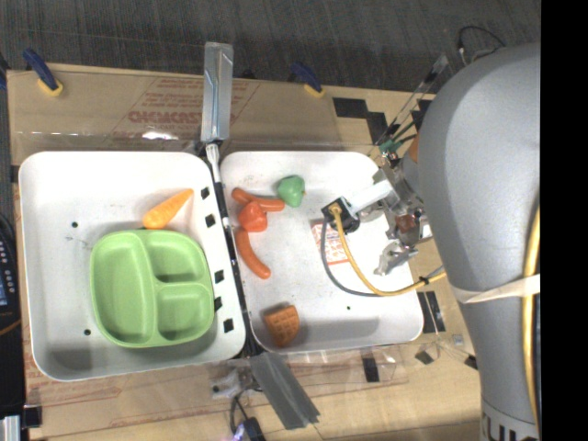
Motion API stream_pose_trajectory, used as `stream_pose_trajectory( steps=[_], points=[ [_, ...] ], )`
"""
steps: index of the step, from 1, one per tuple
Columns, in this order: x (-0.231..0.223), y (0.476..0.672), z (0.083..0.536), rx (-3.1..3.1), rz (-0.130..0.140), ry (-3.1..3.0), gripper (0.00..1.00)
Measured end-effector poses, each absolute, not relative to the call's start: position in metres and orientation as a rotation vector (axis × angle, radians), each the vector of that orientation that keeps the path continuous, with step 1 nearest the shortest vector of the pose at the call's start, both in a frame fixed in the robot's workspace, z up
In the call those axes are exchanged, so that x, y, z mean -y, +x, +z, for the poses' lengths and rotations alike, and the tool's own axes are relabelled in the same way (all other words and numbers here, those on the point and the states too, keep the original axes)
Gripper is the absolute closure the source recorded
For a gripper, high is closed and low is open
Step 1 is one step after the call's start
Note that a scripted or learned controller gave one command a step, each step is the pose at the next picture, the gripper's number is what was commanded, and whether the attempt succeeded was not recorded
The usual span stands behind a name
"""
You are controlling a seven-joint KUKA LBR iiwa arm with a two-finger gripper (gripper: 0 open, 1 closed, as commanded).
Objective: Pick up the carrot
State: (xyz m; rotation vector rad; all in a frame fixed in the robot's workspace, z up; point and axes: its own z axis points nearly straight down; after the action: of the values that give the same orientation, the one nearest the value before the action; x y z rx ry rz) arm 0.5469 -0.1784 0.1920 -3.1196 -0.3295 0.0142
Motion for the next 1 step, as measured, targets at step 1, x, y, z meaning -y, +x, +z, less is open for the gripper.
stream_pose_trajectory(
  steps=[1],
  points=[
    [0.2075, 0.6274, 0.1670, 0.467, 0.010, -3.103, 0.00]
  ],
)
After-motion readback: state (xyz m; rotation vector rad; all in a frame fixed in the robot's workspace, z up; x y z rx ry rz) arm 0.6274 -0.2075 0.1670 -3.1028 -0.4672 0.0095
